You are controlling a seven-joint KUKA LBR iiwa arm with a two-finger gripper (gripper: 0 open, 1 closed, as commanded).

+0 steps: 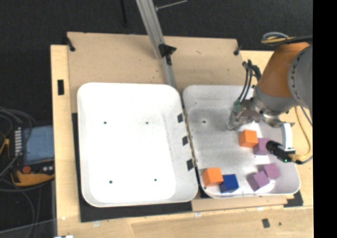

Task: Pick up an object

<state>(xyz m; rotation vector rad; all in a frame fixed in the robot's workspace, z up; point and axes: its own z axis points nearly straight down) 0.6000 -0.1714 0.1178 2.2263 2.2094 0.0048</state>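
The arm (281, 81) is reaching in from the right over the right bin (210, 142), its orange band sitting above the wrist. The gripper (239, 118) is hanging low over the upper middle part of that bin, just up and left of an orange block (248, 138). Whether it is open, closed, or clamped on anything cannot be told from this angle, since the wrist body is covering it.

The orange block is lying on the bin floor near the gripper, and a purple block (260, 147) is sitting just beside it on its right, partly behind a black part of the arm's gear. Along the near edge of the right bin, a second orange block (212, 176) is touching a blue block (229, 183). Farther right, two more purple blocks (263, 176) are resting close together near the bin's corner.

The left bin (131, 142) is lying beside the right one, their edges meeting in the middle. A metal rail (150, 18) is slanting down from the top toward the point where the bins meet.
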